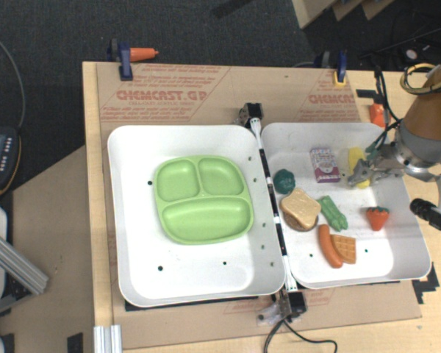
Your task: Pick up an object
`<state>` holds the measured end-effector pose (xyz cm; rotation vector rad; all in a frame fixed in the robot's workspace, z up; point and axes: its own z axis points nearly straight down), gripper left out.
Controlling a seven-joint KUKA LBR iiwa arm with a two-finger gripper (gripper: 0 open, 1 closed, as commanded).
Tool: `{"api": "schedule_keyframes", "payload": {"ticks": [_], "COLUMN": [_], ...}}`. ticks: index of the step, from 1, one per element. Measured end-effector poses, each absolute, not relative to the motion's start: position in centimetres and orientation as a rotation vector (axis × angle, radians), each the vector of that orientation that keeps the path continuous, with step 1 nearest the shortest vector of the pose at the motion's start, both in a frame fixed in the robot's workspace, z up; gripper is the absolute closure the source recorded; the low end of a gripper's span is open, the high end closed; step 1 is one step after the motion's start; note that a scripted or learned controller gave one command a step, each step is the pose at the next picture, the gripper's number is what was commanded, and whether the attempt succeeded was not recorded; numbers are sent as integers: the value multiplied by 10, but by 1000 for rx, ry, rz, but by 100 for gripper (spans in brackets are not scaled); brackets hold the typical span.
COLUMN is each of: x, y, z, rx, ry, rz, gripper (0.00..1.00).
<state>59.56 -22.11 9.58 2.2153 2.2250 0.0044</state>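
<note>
Yellow toy (355, 157) at far side of right bin (404, 267), gripper (361, 172) low over it, finger state cannot be told, purple carton (323, 163) just left, strawberry (378, 217) nearer camera, green divided plate (203, 198) in left bin (128, 234)

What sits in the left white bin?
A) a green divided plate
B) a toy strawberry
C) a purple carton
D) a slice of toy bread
A: the green divided plate lies alone in the left bin, while the bread slice, purple carton and strawberry all lie in the right bin.
</note>
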Motion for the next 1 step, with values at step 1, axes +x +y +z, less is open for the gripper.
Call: {"api": "schedule_keyframes", "payload": {"ticks": [1], "x": [610], "y": [-162], "z": [84], "rx": [2217], "ry": [2229], "rz": [1], "gripper": [100]}}
